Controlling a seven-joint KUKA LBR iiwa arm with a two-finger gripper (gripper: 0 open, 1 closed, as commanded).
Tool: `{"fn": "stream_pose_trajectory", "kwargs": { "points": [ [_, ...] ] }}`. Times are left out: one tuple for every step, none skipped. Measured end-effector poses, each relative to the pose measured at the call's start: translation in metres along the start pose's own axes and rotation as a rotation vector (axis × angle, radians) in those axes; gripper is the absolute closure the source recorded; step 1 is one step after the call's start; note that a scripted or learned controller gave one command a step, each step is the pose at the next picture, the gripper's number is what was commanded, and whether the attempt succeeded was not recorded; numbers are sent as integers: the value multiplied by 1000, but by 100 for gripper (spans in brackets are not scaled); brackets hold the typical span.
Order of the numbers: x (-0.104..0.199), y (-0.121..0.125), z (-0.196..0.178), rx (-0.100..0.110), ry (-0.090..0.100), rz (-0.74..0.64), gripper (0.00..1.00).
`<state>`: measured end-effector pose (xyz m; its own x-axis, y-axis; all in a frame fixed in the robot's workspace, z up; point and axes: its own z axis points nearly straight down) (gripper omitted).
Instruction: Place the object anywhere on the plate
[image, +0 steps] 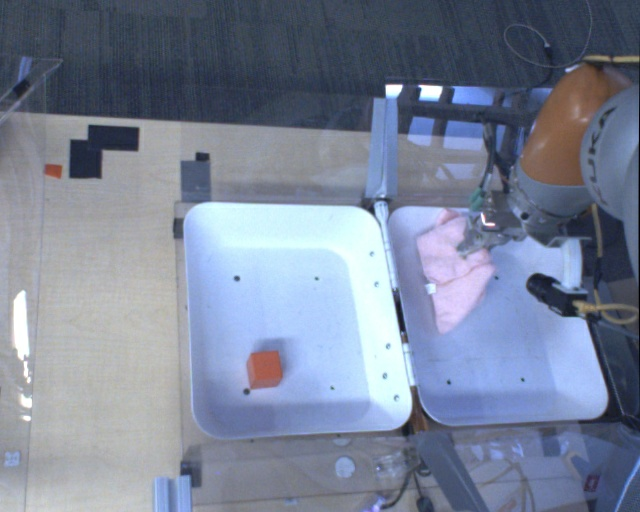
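A pink cloth (450, 272) lies crumpled in the right bin (520, 385), against its left wall and toward the back. My gripper (481, 236) hangs low over the cloth's upper right edge, and its tip meets the fabric there. The arm's grey wrist and orange band (560, 125) rise behind it at the right. A small orange-red cube (265, 369) sits on the floor of the left bin (290, 250), toward the front left.
A metal divider (381, 150) runs back from between the two bins. A black cable fitting (553, 292) juts over the right bin's right side. Black markers (100, 148) lie on the wooden bench at far left.
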<state>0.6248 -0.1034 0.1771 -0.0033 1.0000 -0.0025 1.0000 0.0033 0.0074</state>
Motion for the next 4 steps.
{"fn": "stream_pose_trajectory", "kwargs": {
  "points": [
    [1,3,-49,-3,1,-10,100],
    [62,8,-47,0,2,-416,100],
    [117,10,-56,-5,2,-820,100],
    [169,21,-66,-9,1,-1223,100]
  ]
}}
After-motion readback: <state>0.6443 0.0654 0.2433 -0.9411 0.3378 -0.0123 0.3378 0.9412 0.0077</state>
